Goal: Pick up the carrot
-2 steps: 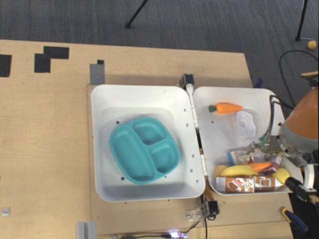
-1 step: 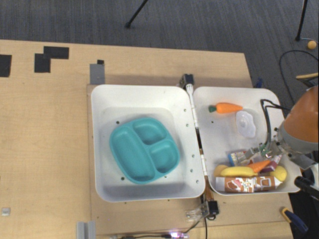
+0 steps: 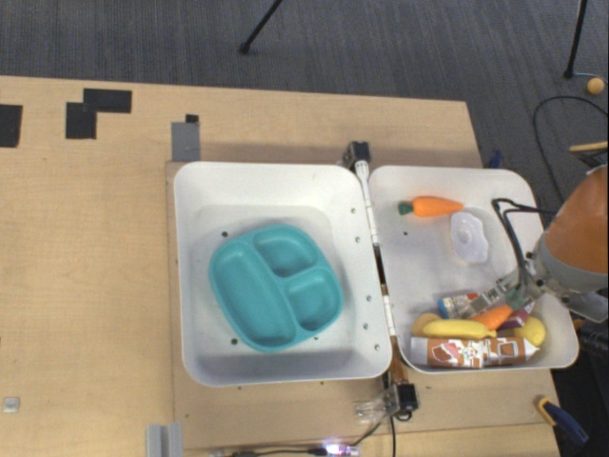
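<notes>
From the fixed camera above the bench, two shallow white plastic bins sit side by side on a pale wooden bench top (image 3: 86,284), the left bin (image 3: 190,255) touching the right bin (image 3: 428,184) along a shared middle edge. In the left bin lies a teal plastic divided tray (image 3: 274,286) with three compartments, turned at a slant and resting roughly in the middle of the bin floor. The orange plastic carrot with a small green stub at its left end (image 3: 433,207) lies on its side near the far wall of the right bin, towards that bin's left half, apart from everything else in there. Just to its right and a little nearer the camera rests a small clear, whitish plastic piece (image 3: 468,236), whose exact shape is hard to make out. Along the near wall of the right bin a cluster of things lies packed together: a yellow plastic banana (image 3: 466,328), a brown and white printed carton lying flat (image 3: 476,352) just in front of it, and a small bottle-like item with a red label (image 3: 461,304) behind the banana. The grey arm with the orange band (image 3: 582,225) comes in from the right edge, and its two-finger gripper (image 3: 509,298) is down among this cluster at the near right corner, well apart from the carrot; whether its jaws are spread or closed cannot be told, as the clutter around them hides the gap.
</notes>
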`<state>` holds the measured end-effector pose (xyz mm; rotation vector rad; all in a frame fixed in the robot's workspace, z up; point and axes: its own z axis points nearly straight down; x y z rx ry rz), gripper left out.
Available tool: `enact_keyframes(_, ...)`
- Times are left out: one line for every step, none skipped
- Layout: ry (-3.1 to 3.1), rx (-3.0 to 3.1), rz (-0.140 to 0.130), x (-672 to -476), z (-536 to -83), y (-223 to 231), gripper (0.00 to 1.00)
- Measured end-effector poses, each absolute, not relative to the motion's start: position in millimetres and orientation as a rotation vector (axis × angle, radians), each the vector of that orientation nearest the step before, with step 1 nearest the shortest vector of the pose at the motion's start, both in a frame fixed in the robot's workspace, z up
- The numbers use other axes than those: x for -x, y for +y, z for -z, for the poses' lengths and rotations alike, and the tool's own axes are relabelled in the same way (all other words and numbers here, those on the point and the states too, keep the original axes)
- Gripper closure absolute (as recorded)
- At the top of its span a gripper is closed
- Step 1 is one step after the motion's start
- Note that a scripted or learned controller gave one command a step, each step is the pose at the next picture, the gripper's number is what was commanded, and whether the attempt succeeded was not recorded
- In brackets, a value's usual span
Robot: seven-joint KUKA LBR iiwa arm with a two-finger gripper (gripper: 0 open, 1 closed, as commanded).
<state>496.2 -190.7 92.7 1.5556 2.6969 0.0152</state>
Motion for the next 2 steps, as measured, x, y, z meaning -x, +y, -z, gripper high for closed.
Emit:
enact_keyframes(2.703,-1.56,-0.019,-496.6,-103,-189,1.0)
enact_keyframes(2.686,-1.563,-0.002,-494.3,-93,-164,1.0)
